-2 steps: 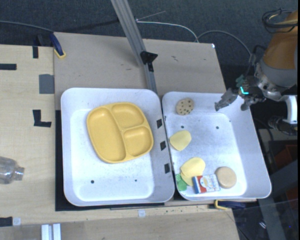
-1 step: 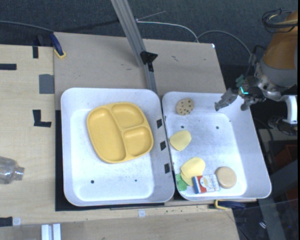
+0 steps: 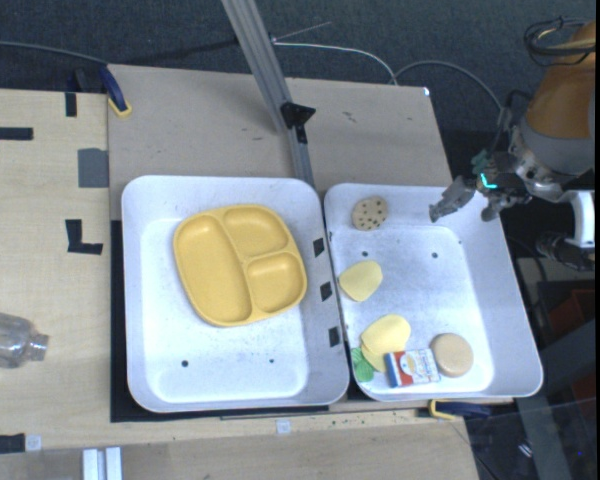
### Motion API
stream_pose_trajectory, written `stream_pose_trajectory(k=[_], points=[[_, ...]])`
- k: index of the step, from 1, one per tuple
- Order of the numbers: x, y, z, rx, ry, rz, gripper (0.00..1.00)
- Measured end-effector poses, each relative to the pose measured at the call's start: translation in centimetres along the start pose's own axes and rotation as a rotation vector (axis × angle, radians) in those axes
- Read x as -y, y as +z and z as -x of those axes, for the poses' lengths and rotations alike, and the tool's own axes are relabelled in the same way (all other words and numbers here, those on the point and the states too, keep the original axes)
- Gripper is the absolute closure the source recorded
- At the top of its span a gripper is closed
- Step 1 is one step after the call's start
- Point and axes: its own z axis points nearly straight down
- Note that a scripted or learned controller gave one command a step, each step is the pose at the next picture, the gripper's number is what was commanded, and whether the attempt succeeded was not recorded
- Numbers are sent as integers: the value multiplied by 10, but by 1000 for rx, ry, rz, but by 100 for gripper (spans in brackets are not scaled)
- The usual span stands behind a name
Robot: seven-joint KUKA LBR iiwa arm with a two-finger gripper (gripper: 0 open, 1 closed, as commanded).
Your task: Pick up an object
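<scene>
Well, the gripper point(image 3: 472, 200) hangs over the far right corner of the right bin point(image 3: 490, 268), with its two dark fingers spread apart and nothing between them. Below it in that bin lie a round speckled cookie point(image 3: 369, 213) near the far left corner, a pale yellow piece point(image 3: 360, 280) by the left wall, and a cluster along the near side: a yellow lump point(image 3: 385, 335), a small green bit point(image 3: 363, 366), a red, white and blue carton point(image 3: 412, 367) and a tan bun point(image 3: 451, 354). The left bin point(image 3: 150, 298) carries a yellow divided plate point(image 3: 239, 264). A clear plastic bottle point(image 3: 8, 339) lies on the bench at the far left.
</scene>
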Motion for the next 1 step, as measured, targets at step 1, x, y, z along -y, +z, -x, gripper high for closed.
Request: stream_pose_trajectory(k=[1], points=[[0,0,0,0,0,0,0]])
